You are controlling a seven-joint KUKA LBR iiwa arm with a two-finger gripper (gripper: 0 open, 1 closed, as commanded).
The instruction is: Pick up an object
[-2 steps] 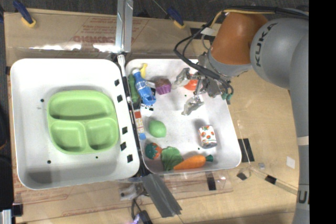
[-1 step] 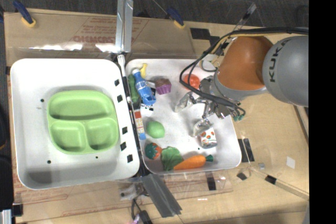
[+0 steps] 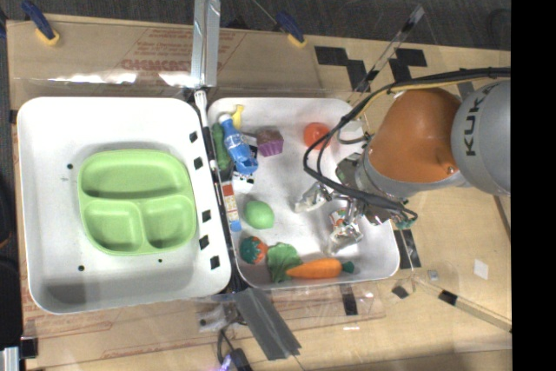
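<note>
The bench carries two shallow white plastic bins with rounded corners, set side by side. The left bin holds one light green tray, smooth and matte, moulded into three compartments: one long section at the top and two smaller ones below.

The right bin holds the loose objects, all small and apparently plastic:
- One carrot, orange, tapered, lying flat along the near wall with a green end piece at its right.
- One leafy green piece, crinkled, touching the carrot's left end.
- One small round item, orange and teal, just left of the leafy piece.
- One pale green ball, smooth, near the bin's middle left.
- One purple block, angular, near the far wall.
- One red-orange round object, smooth, to the right of the block.
- One blue bottle-shaped item with a yellow top, lying beside a dark green elongated object against the left wall.

The gripper is metallic and sits low over the right half of the right bin, above bare white floor, near the carrot but apart from it. Its fingers are spread, with nothing between them. The orange band is glossy and rounded; black cables loop beside it.
</note>
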